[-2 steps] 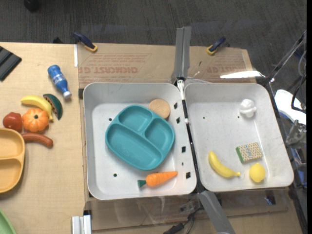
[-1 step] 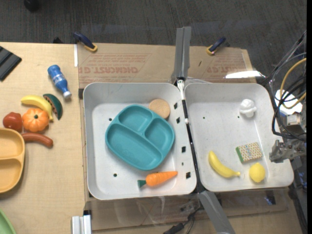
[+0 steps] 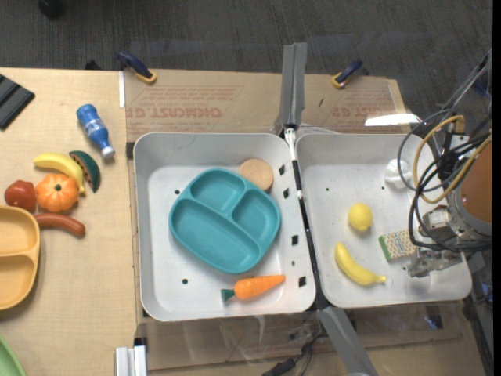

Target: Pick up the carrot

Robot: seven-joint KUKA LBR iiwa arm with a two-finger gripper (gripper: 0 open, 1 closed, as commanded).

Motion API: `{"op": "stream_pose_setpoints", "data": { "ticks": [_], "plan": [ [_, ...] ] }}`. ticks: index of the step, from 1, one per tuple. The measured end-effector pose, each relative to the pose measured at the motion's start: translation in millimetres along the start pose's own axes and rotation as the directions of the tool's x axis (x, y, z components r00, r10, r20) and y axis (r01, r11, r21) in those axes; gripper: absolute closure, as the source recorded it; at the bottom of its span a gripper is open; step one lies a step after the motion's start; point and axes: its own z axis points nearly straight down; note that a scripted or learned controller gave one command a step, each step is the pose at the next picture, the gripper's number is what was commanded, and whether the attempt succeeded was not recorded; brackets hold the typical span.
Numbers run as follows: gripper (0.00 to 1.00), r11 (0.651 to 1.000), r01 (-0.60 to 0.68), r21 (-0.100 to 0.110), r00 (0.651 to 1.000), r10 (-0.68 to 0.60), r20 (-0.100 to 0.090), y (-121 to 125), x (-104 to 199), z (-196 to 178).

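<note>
The carrot [image 3: 254,287], orange with a green stub at its left end, lies near the front edge of the left bin [image 3: 153,233], just below the teal divided plate [image 3: 225,219]. My gripper [image 3: 427,266] hangs low over the front right part of the right bin [image 3: 344,163], far to the right of the carrot. It stands just right of a small patterned block [image 3: 396,245]. Nothing shows between its fingers.
The right bin also holds a banana [image 3: 357,265], a lemon [image 3: 360,217] and a white item [image 3: 397,175] at the back. A tan round biscuit [image 3: 256,174] rests behind the plate. Toy foods, a blue bottle [image 3: 95,131] and a yellow tray [image 3: 17,257] lie on the bench at left.
</note>
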Motion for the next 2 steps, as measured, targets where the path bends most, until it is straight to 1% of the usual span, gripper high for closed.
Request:
{"op": "stream_pose_setpoints", "data": {
  "ticks": [1,2],
  "plan": [
    [1.0,0.997,-0.083,0.004,0.997,0.083,0.0,-3,14,-150],
    [1.0,0.872,0.49,0.002,0.872,-0.49,0.001,-1,4,-168]
  ]
}}
